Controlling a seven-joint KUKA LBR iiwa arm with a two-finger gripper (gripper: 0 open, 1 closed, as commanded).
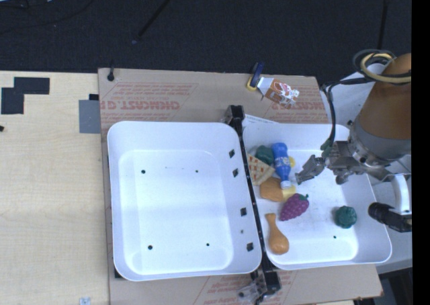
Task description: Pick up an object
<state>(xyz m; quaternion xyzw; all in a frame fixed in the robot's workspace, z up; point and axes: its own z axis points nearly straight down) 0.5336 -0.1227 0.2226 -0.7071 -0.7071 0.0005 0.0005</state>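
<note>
The right bin (pixel 373 254) holds several small toys. A blue bottle (pixel 281 158) lies beside a tan waffle piece (pixel 256 168) and a dark green item (pixel 264 154). Below them are an orange lump (pixel 271 192), a purple grape bunch (pixel 294 207) and an orange gourd-shaped toy (pixel 276 237). A green round toy (pixel 346 216) sits alone at the right. My gripper (pixel 327 172) hangs over the bin's middle, just right of the blue bottle, open, with nothing between its fingers (pixel 308 169).
The left bin (pixel 127 162) lies beside the right one, with a black divider (pixel 245 189) between them. A red-and-white packet (pixel 279 91) and a blue-yellow clip (pixel 255 77) lie on the cardboard behind the bins. A black part (pixel 388 216) juts in at the right rim.
</note>
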